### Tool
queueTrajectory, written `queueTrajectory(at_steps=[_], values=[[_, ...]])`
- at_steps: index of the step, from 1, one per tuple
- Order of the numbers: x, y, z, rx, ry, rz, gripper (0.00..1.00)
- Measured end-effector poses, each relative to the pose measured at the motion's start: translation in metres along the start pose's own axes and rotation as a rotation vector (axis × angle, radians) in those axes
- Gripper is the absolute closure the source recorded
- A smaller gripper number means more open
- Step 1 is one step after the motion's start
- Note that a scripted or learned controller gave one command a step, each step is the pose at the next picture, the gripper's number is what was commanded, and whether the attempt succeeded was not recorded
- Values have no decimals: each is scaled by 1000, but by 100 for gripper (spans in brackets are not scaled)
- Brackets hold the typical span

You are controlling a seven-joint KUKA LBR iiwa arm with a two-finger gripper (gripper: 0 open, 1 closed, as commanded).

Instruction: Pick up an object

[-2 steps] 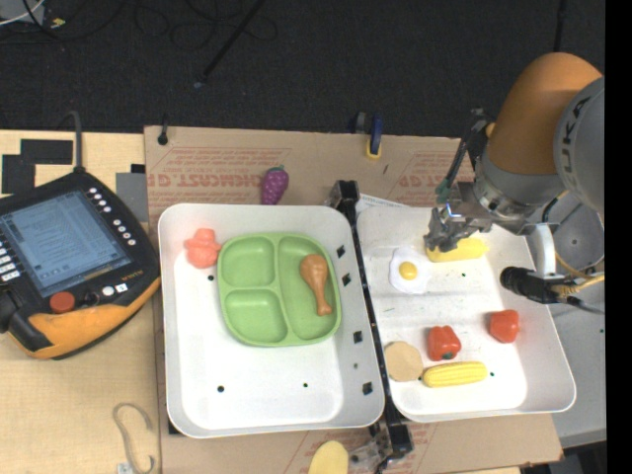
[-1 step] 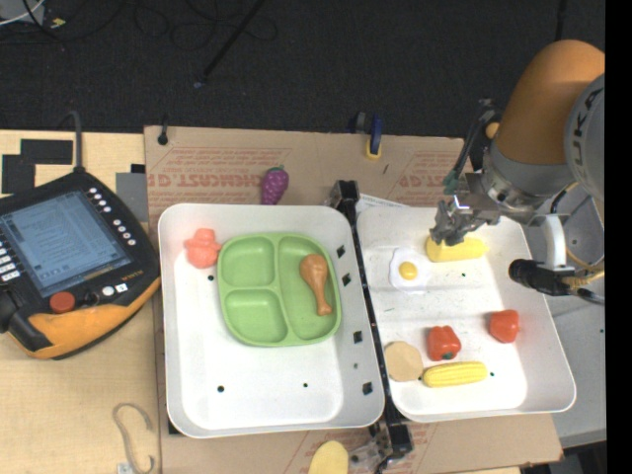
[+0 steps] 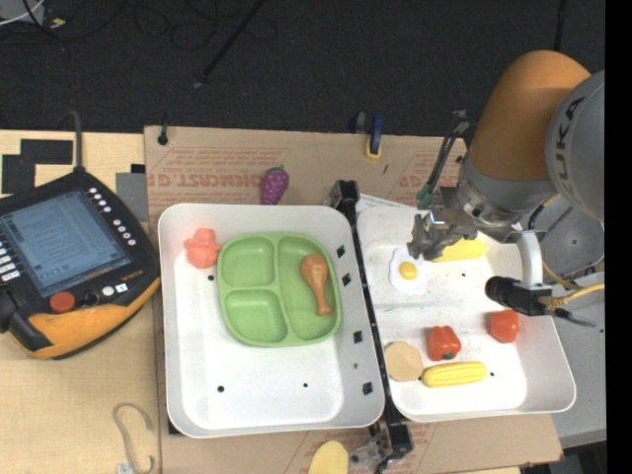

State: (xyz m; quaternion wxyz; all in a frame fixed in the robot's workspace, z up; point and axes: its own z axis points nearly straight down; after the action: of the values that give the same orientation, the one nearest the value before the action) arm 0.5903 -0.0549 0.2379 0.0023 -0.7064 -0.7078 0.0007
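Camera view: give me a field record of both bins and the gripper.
left bin: green three-compartment plate, brown toy drumstick in its right compartment; pink toy beside plate
right bin: toy fried egg, red toy pepper, red toy tomato, yellow toy corn cob, tan round disc
gripper: above right bin's far side, next to the egg
grasp: none visible

You see the counter (image 3: 59, 403), pale wood, with a cardboard sheet (image 3: 247, 161) laid over it. Behind it, a dark backdrop (image 3: 296, 47) with loose cables (image 3: 39, 3). At your left rests a teach pendant (image 3: 69, 250), screen lit. Lighting even.
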Motion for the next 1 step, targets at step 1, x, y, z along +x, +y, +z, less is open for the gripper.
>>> queueTrajectory(at_steps=[1], values=[[52, -28, 17, 3, 0, 0, 100]])
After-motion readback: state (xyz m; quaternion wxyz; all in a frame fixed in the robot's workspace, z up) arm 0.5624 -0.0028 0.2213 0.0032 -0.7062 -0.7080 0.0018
